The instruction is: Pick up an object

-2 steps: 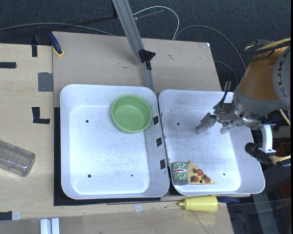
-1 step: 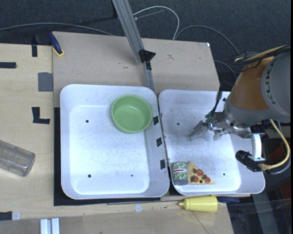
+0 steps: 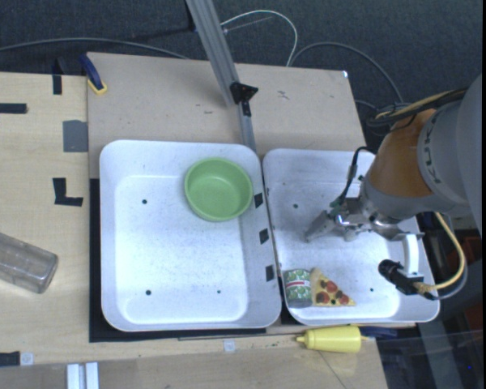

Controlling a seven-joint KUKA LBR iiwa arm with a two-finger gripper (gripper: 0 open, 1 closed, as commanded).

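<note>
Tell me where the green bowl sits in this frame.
The green bowl sits in the left bin, in its upper right part near the divide with the right bin. The gripper is apart from it, over the right bin.

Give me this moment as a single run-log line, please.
gripper: low in right bin, nothing seen held | pizza-slice toy: right bin, near front wall | green bowl: left bin
</note>
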